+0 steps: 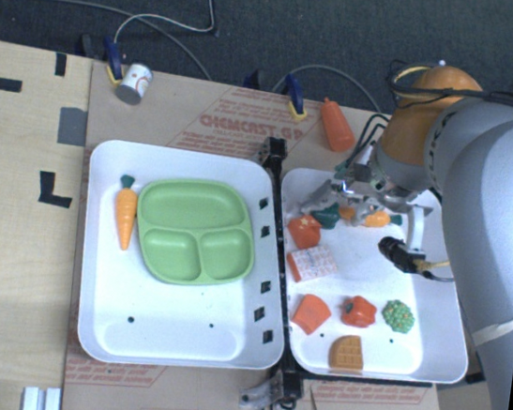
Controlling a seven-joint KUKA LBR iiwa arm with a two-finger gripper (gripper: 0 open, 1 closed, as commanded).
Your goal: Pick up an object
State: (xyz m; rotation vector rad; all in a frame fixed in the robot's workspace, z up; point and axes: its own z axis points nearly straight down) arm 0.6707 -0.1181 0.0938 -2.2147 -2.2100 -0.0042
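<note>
Hovering low over the right bin (443, 363), gripper (337, 204); grip state impossible to tell. Lying just below-left, almost touching, red toy (304, 232), the nearest thing to take.

Left bin (89, 318): we see 1 green plate (198, 231), 1 carrot (126, 212).
Right bin (441, 344): we count several small toy foods.
End effector (356, 202): low over right bin's far side.
</note>
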